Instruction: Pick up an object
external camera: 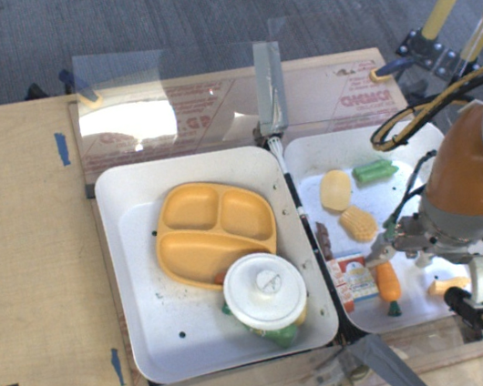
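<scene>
— Two bins on a wooden bench (29, 299), grey carpet (189, 2) behind. Left bin (132, 281): yellow tray (215, 229), white lidded cup (265, 289) on its edge.

— Right bin (398, 137): carrot (387, 284), corn (358, 224), pale slice (335, 189), green piece (374, 171), a card (354, 278).

— And the arm (471, 184)?

— Reaching in from the right, gripper (398, 238) low over the right bin, near the carrot. Open or closed, I can't tell.
</scene>
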Controlling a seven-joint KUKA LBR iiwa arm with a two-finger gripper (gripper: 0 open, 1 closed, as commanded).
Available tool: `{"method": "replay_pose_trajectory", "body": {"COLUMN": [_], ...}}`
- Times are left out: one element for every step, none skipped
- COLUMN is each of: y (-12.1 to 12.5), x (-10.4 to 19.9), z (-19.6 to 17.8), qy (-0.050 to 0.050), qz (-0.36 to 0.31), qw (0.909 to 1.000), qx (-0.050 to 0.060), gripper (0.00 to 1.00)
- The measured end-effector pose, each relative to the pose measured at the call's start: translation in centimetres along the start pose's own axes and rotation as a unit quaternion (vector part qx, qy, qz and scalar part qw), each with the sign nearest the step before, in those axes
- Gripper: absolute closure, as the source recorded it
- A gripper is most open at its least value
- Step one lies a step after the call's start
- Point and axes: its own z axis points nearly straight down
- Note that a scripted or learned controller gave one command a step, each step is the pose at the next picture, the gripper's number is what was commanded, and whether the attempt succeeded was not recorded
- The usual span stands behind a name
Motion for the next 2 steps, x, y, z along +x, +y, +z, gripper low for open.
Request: {"method": "replay_pose_trajectory", "body": {"y": [0.1,-1.0], "x": [0.3,5.8], "z": [-0.9,-9.6], "qy": [0.002,0.007], "qz": [-0.001,-0.205], "qw": [1.0000,0.9787], "qx": [0.001,0.007], "gripper": [1.00,1.00]}}
